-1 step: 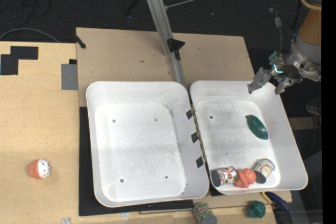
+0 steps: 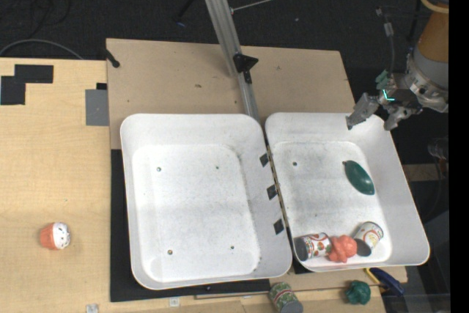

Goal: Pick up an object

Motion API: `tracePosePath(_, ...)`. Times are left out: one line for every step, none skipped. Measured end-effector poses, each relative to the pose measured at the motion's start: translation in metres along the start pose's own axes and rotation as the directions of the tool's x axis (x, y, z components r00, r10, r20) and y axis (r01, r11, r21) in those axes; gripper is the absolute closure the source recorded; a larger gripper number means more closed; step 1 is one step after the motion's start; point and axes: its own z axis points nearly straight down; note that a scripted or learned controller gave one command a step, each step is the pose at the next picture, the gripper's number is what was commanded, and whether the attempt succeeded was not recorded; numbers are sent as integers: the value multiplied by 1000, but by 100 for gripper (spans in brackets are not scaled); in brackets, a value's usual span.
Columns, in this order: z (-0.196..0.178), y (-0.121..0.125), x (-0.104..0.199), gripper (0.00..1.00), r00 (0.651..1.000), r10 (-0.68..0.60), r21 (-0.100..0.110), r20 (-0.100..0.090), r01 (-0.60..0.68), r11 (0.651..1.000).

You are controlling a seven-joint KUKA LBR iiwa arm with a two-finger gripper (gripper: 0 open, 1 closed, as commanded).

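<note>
A KUKA arm is hanging its gripper [image 2: 375, 116] over the far right corner of the right bin [image 2: 410, 201], its two dark fingers spread apart and gripping nothing, with no object between them.

Candidates for the pick are lying well apart from it. A dark green oval object [image 2: 359, 177] is resting alone on the bin floor toward the right wall, nearest to the fingers. Along the near edge of the same bin, a small can with a red and white label [image 2: 314, 245], an orange-red toy figure [image 2: 341, 248] and a second can [image 2: 368, 236] are crowding together, touching or close to it. The left bin [image 2: 139, 157] is sitting beside it.

Outside the bins, a red and white ball [image 2: 55, 236] is lying on the wooden bench at far left, and another can [image 2: 282, 296] and a green toy [image 2: 358, 292] are sitting just beyond the near rim.

Judging from this layout, the approach is only beginning. The green object looks like the cleanest target: it is standing free, so the fingers could straddle its narrow width without nudging neighbours. Doing this well likely means aligning the jaws across the short axis, descending straight down and closing only once the fingers are flanking it. The clustered trio risks a blocked or glancing grasp.
</note>
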Motion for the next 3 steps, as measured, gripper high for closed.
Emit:
tracePosePath(50,-10,2,0,1000,3,5,-1,-3,1000)
tracePosePath(95,-9,-2,0,1000,4,4,-1,-4,1000)
tracePosePath(139,-7,3,0,1000,3,4,-1,-3,1000)
